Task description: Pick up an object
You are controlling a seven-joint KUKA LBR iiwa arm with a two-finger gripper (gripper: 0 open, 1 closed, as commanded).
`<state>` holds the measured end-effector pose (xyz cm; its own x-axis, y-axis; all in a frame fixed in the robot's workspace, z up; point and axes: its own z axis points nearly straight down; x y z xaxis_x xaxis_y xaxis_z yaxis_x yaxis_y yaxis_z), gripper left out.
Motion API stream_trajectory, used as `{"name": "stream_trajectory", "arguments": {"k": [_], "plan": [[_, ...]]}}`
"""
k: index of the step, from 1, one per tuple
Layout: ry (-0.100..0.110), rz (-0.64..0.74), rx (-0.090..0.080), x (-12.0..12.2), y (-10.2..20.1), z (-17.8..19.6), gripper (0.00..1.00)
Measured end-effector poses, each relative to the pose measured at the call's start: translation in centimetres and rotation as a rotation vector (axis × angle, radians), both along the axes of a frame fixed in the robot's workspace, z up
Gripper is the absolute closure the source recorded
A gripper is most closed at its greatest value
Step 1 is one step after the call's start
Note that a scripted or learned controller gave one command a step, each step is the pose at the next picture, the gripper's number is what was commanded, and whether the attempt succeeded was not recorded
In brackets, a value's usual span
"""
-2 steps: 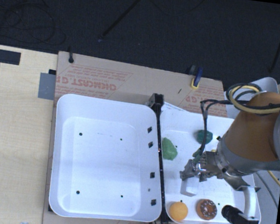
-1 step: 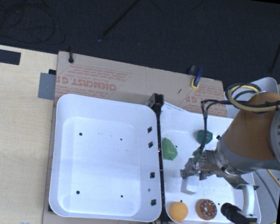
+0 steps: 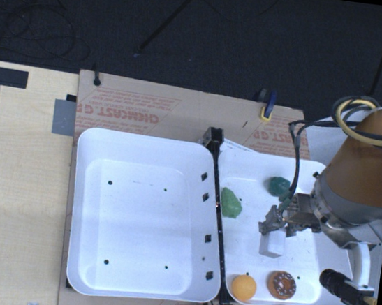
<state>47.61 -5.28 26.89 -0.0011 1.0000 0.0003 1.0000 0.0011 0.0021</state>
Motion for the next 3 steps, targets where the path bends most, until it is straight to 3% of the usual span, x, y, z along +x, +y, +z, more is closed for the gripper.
{"name": "stream_trajectory", "arguments": {"k": [1, 2, 3], "plan": [[0.009, 0.002, 0.001, -0.1, 4.9, -3.4, 1.00], [0.006, -0.002, 0.000, -0.1, 4.7, -3.3, 0.00], [0.008, -0.008, -0.001, -0.2, -3.9, -5.8, 0.00]]}}
